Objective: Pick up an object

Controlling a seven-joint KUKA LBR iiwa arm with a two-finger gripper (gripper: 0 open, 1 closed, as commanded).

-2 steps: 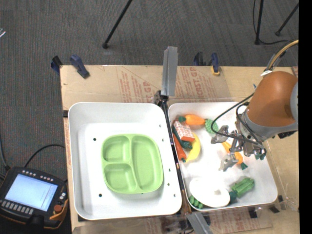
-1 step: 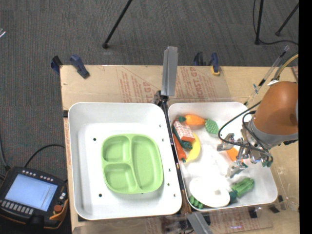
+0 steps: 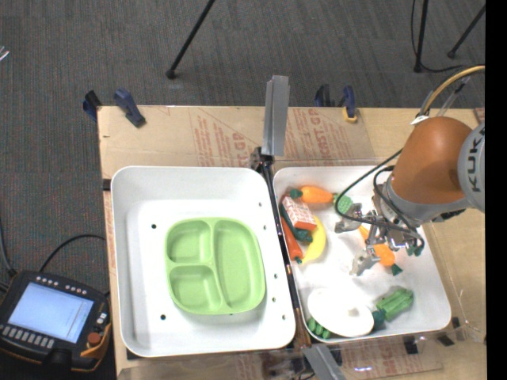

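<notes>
Bench (image 3: 190, 137): brown board top printed with red lettering, seen at a slant from above. Two shallow white bins sat directly on it, side by side, their inner rims touching along the middle. Left bin (image 3: 127, 212) lay toward the bench's left edge; right bin (image 3: 432, 303) reached close to the right edge. A grey upright post (image 3: 276, 117) rose from the bench just behind where the bins met. Blue clamps gripped the far edge: one pair (image 3: 127, 105) at the left corner, another (image 3: 337, 97) right of the post.
</notes>
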